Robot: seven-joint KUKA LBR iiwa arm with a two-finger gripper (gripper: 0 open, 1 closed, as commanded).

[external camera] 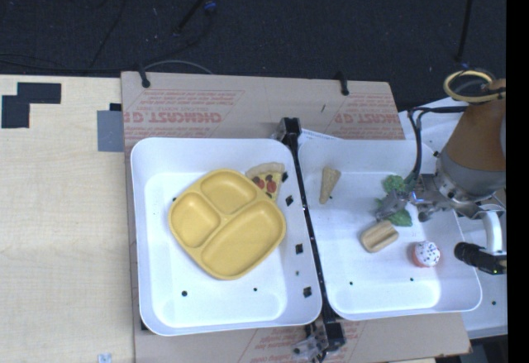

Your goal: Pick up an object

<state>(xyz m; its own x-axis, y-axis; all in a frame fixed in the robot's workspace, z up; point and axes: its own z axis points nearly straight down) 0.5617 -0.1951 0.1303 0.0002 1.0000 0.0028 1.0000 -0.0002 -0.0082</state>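
Note:
The right bin (388, 308) holds a green leafy toy (394, 185), a tan bread-like block (378, 236), a pale cone (329, 183) and a white ball with pink dots (426, 254). My gripper (411, 206) reaches in from the right and is low over the green leafy toy, right at its lower edge and just above the tan block. Grey gripper parts overlap the green piece, so I cannot make out whether anything is held. The arm's orange-brown wrist section (479, 142) rises at the bin's right side.
The left bin (137, 229) holds a yellow divided plate (227, 223), with a pizza-slice toy (266, 178) at its far right corner. A black divider strip (304, 221) runs between the bins. Cardboard lies under both bins, and a pale wooden bench top (58, 229) extends left.

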